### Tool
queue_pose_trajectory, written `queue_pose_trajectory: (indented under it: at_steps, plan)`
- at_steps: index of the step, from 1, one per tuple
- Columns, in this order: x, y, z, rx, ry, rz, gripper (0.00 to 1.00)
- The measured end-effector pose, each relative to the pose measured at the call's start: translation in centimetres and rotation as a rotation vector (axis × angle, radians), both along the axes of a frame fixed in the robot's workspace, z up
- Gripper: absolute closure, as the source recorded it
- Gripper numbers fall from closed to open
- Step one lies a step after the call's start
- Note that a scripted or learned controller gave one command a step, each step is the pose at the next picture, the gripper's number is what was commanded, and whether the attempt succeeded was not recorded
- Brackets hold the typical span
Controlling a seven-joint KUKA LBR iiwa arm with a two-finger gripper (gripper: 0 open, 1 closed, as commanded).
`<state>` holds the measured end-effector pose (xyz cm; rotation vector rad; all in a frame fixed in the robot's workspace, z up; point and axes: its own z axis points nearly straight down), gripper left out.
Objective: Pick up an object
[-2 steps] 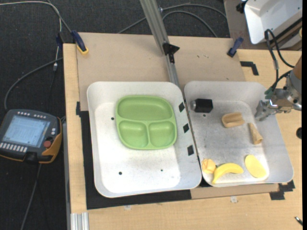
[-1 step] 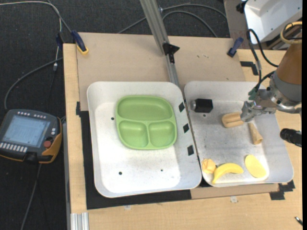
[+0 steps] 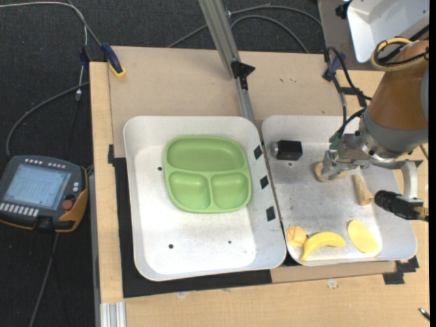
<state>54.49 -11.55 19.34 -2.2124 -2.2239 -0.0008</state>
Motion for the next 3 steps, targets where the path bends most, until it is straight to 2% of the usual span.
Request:
queue_pose_trajectory:
  at_steps: [1, 2, 3]
  plan:
    - [-0.2, 5.5, 1.4, 0.0, -0.003, 0.002, 1.0]
    - [-1.3, 10.1, 1.0, 0.0, 0.0, 0.001, 1.0]
    - [-3.1, 16.1, 1.7, 0.0, 0.001, 0.002, 1.0]
